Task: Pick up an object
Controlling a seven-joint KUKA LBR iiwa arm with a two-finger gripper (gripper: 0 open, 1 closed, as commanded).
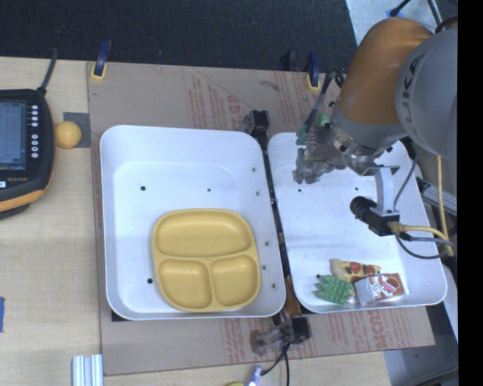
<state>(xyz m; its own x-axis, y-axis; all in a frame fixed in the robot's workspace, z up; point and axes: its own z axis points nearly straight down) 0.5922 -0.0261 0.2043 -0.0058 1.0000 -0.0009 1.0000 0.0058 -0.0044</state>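
camera view:
arm: I'm seeing jaws (307,170) hovering over right bin (322,248) far end; open or closed, can't tell.
objects: green toy (333,289), pizza slice (354,269), red-white carton (381,287) sitting at near edge.
left bin (129,183): holding yellow tray (206,258).

Yellow tray (205,258), white bins (129,171)

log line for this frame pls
gripper: over right bin far end, nothing seen held | toys: near corner, untouched | yellow tray: left bin
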